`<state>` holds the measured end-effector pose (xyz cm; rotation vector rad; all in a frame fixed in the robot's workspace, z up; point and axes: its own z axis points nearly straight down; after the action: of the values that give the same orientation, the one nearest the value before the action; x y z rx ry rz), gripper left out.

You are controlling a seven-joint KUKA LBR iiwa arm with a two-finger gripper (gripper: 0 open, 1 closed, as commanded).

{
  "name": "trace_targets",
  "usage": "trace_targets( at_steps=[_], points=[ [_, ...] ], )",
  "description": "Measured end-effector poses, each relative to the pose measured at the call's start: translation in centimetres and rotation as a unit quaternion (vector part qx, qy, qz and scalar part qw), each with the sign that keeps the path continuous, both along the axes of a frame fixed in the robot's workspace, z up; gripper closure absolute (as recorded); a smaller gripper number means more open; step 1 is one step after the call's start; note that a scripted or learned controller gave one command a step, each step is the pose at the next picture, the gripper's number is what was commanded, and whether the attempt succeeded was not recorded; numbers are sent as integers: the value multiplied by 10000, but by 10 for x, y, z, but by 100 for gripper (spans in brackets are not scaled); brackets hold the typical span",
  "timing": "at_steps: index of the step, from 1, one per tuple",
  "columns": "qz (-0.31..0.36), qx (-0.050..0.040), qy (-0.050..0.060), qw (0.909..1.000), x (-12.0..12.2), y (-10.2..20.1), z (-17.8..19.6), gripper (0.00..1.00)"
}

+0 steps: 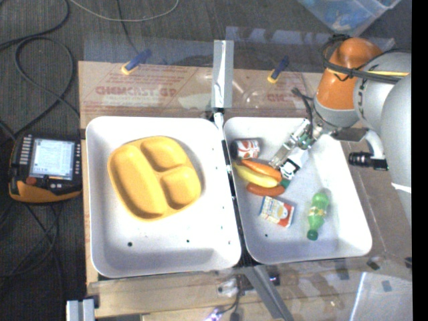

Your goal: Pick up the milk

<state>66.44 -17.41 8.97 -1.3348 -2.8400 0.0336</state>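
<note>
Tool over the right bin
The tool (286, 158) hovers above the hot dog (259, 172), jaw state unclear; the milk (276, 211) lies nearby.

Bench (100, 85): cardboard-topped; bears left white bin (100, 246) and right white bin (354, 239) side by side, touching.

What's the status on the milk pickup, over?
Gripper low in right bin, beside hot dog; finger state unclear. Milk carton lying flat, ungrasped. Green bottle alongside it.
</note>
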Motion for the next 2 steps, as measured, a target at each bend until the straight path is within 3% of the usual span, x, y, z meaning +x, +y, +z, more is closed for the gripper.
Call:
trace_targets(
  at_steps=[1, 2],
  points=[
    [21, 16, -114, 9999, 5, 4, 12, 100],
    [17, 34, -44, 10000, 2, 5, 9, 0]
  ],
)
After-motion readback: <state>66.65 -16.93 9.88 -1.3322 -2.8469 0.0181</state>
